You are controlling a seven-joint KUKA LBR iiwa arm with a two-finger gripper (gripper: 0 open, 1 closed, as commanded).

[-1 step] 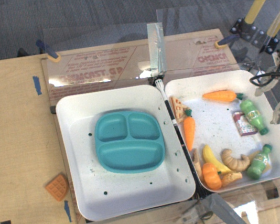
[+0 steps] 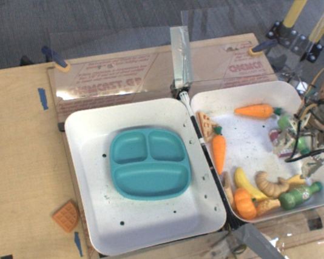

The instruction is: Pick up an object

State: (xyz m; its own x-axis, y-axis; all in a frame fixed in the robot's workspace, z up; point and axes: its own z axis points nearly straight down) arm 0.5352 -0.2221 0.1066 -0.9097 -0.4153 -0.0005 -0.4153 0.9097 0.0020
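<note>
**Toy food piled in the right bin, gripper low at its far edge**

Two white bins sit side by side on the table (image 2: 23, 180). The left bin (image 2: 88, 169) holds one teal divided plate (image 2: 150, 163). The right bin (image 2: 243, 137) holds two carrots, one (image 2: 255, 111) near the top and one (image 2: 218, 150) along the divider, plus a banana (image 2: 245, 182), an orange pumpkin (image 2: 244, 202) and a green bottle (image 2: 298, 195) bunched at the bottom. The gripper (image 2: 299, 143) hangs over the bin's right side; whether it is open, I cannot tell. One waffle (image 2: 66, 216) lies on the table.
</note>
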